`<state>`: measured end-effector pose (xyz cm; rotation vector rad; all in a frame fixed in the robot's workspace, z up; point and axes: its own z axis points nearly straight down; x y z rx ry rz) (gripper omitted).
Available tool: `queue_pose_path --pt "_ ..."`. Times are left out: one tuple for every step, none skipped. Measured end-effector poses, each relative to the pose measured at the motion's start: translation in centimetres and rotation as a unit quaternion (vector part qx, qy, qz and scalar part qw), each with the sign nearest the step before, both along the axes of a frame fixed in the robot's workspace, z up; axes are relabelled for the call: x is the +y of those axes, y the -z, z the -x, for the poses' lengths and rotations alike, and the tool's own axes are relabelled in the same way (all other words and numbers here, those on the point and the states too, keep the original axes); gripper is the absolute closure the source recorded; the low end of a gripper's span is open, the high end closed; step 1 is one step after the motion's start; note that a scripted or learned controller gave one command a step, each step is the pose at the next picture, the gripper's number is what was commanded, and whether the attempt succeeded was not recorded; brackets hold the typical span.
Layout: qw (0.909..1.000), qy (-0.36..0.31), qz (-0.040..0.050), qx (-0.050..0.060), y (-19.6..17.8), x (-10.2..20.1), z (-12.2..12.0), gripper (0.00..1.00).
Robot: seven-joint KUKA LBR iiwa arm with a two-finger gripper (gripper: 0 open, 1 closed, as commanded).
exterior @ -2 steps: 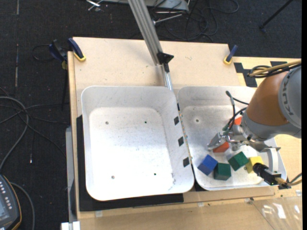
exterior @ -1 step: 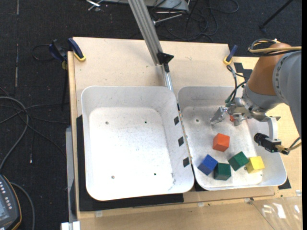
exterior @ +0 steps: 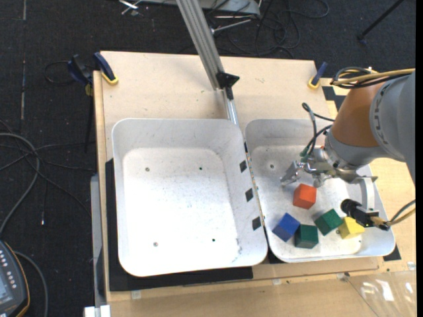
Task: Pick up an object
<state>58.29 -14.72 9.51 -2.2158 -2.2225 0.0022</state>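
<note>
**Operator:** I have the gripper [exterior: 301,174] low in the right bin [exterior: 277,132], just above the orange cube [exterior: 305,195]; its fingers look spread apart with nothing between them, the cube sitting free on the bin floor just below.

**Colleague:** How do you expect it to handle?

**Operator:** I judge it light, rigid and not fragile; flat faces, so I'd close on two opposite sides, square to them, or it may twist out.

**Colleague:** Room to work?

**Operator:** Decent; the blue cube [exterior: 286,226], the dark green cube [exterior: 307,235], the green cube [exterior: 328,221] and the yellow cube [exterior: 351,227] cluster near the front rim, apart from the orange one; the divider wall lies well to the left; the left bin [exterior: 132,134] offers open floor; cables trail beside the wrist, so I'd lift straight up.
</note>
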Motion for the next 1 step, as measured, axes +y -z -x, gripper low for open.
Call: queue_pose_path --pt "1.0 0.002 0.0007 -0.001 -0.06 1.94 4.29 0.0"
